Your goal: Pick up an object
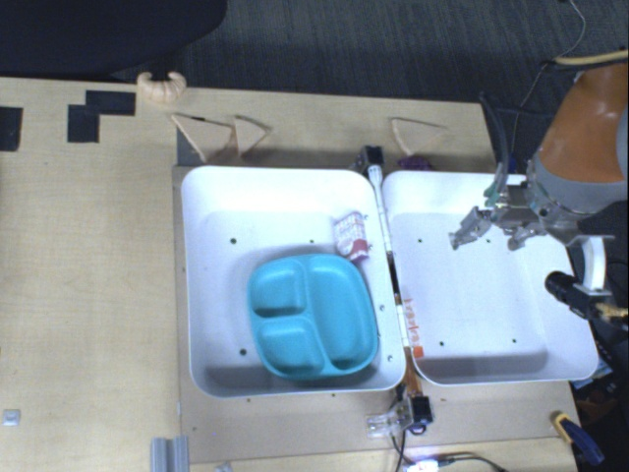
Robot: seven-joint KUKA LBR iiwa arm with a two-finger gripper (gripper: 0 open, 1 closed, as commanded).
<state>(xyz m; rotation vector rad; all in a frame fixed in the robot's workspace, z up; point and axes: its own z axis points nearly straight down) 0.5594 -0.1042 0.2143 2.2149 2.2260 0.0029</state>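
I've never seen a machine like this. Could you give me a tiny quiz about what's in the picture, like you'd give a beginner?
1. True or false: the blue plate lies in the left bin.
2. The tool hangs over which bin? A) left B) right
3. Fill in: the small packet lies at the plate's far edge, near the ____ between the bins.

Key: 1 true; 2 B; 3 divider.

Bright, even light (slightly soft focus); faint shadows
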